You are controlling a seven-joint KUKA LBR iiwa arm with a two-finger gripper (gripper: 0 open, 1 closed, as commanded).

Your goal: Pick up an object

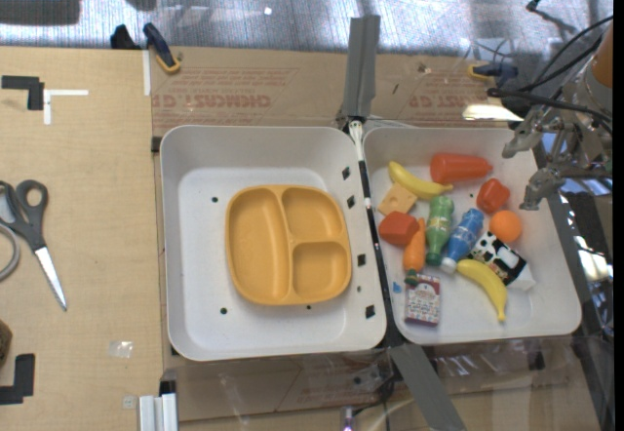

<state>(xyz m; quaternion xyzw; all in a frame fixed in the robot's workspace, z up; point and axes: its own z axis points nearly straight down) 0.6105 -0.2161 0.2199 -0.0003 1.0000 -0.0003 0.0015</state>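
Observation:
The right bin [546, 317] holds several toy foods: a red-orange pepper [460, 166], a banana [419, 182], a cheese wedge [397, 199], a green bottle [439, 222], a blue bottle [464, 236], a carrot [415, 250], an orange [505, 226], a red block [492, 195], a second banana [487, 285], a black-and-white carton [504, 259] and a small red box [422, 302]. My gripper [523, 173] hangs over the bin's right rear part, just right of the pepper and red block. It is open, with nothing between its fingers.
In the left bin [185, 254] lies a yellow divided plate [289, 244]. Scissors [37, 234] lie on the bench at the far left. A blue-and-yellow clamp [161, 47] sits behind the bins. Cables [565, 39] hang at the upper right.

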